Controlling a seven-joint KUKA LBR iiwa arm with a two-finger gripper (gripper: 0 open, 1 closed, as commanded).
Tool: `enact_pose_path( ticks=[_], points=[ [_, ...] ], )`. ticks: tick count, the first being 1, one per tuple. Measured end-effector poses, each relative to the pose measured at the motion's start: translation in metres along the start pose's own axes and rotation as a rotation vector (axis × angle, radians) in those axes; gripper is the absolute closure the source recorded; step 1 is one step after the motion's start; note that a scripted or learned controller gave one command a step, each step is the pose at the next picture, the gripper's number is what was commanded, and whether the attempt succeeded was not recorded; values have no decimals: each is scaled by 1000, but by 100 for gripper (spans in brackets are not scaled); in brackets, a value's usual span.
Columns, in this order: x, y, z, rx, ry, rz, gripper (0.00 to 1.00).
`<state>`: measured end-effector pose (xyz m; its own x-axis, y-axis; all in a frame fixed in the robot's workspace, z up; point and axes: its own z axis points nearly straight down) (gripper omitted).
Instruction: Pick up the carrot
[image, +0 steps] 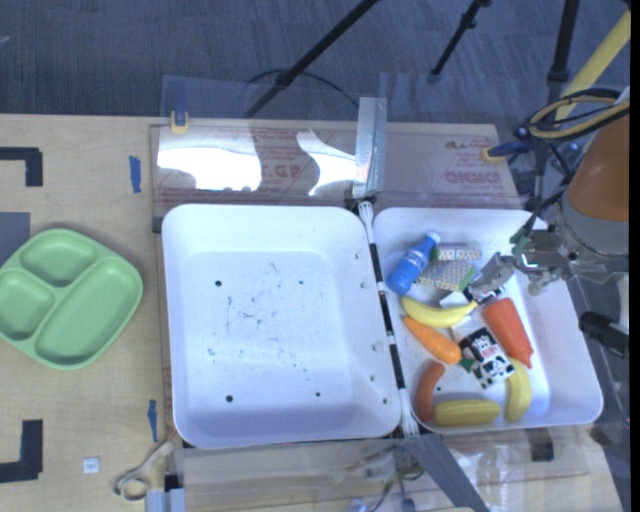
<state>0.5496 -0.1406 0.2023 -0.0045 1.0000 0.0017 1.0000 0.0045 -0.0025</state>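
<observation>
On the bench (80, 150), the green divided plate (70, 297) is lying far left and the left bin (200, 225) is standing beside it. The task's thing is lying in the right bin (580, 400). The carrot (432, 340), taken here to be the slender orange piece, is resting near that bin's left wall, just under the banana (440, 312) and touching or nearly touching it. Its long axis is running diagonally, with the thin tip pointing up-left toward the blue bottle (412, 265) and the thick end pointing down-right at the black-and-white block (487, 358). Further right, a thicker orange-red tapered piece (508, 330) is lying just below the tool (487, 283), which is hovering above the clutter. Whether the tool is wide or narrow cannot be told. Likely faults: the tool is sitting nearer the orange-red piece and could be closing on that instead, and a descent between such tightly packed items could be catching the banana or pushing the carrot sideways.
</observation>
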Motion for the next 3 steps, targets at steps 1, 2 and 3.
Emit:
enact_pose_path(
  ticks=[1,2,3],
  points=[
    [65,45,-43,-2,-1,126,0],
    [99,-25,21,1,-1,82,0],
    [87,-62,20,2,0,-30,0]
  ],
)
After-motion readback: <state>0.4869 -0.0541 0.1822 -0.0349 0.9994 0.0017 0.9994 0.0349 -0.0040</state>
